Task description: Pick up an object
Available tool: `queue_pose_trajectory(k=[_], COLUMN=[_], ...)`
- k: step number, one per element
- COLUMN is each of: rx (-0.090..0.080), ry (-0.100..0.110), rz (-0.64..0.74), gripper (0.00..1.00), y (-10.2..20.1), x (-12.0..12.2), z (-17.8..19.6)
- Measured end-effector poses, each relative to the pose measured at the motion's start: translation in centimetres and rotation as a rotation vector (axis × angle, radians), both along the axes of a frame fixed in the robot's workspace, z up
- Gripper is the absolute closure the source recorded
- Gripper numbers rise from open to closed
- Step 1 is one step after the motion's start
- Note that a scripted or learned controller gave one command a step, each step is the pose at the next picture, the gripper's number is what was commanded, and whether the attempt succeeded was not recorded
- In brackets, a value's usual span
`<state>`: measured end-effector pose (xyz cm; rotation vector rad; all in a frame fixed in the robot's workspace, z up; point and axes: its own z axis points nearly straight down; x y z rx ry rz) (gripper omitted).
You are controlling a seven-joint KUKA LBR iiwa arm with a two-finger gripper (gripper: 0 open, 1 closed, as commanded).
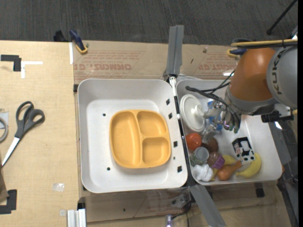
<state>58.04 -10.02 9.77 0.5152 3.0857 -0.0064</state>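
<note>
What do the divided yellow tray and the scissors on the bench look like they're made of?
Divided yellow tray: likely molded plastic, one even colour, soft sheen, rounded compartment walls. Scissors: black handles, probably plastic; pale blades, probably metal.

Over on the left of the pale wooden worktop [38, 174] lie black-handled scissors [22, 124], blades pointing toward the near edge. Black brackets sit at the far left edge [11, 60] and the near left corner [9, 200]. A blue-and-yellow clamp [78, 41] grips the far end of a cardboard sheet [120, 60] printed with mirrored red lettering. A grey bar [175, 48] runs up from between the two bins. Beyond it all, dark carpet [142, 8].
</note>
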Motion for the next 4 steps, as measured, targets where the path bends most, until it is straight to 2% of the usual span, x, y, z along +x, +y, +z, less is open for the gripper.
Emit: queue_pose_trajectory(k=[1, 2, 3, 4], rx=[0.002, 0.006, 0.006, 0.027], ry=[-0.002, 0.017, -0.001, -0.001], rz=[-0.126, -0.236, -0.27, -0.466], gripper=[0.0, 0.0, 0.0, 0.0], y=[-6.4, -4.5, -4.0, -10.5], x=[-4.1, 4.1, 0.0, -1.0], z=[0.0, -0.1, 0.0, 0.1])
